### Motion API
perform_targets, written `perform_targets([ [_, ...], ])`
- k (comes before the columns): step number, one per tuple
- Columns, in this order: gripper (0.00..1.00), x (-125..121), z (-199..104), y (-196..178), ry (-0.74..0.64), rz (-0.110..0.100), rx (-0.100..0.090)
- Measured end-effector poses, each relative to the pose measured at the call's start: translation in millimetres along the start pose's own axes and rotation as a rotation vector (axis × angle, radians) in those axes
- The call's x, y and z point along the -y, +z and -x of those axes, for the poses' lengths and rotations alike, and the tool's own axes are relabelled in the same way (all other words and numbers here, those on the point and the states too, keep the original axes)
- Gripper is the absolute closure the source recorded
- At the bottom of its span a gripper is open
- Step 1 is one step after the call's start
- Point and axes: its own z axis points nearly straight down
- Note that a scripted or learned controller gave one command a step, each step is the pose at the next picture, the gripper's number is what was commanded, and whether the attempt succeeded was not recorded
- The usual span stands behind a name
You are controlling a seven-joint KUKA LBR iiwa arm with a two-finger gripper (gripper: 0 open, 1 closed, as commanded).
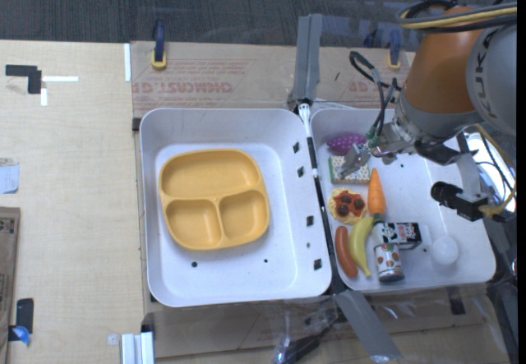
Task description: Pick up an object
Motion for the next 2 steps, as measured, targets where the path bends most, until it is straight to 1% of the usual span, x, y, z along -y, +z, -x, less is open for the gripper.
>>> perform_targets([
  [1, 0.0, 59.9, 43.1, 100.8, 0.071, -0.002, -0.001],
  [2, 1.0, 60.2, 44.3, 94.0, 0.078, -0.004, -0.001],
])
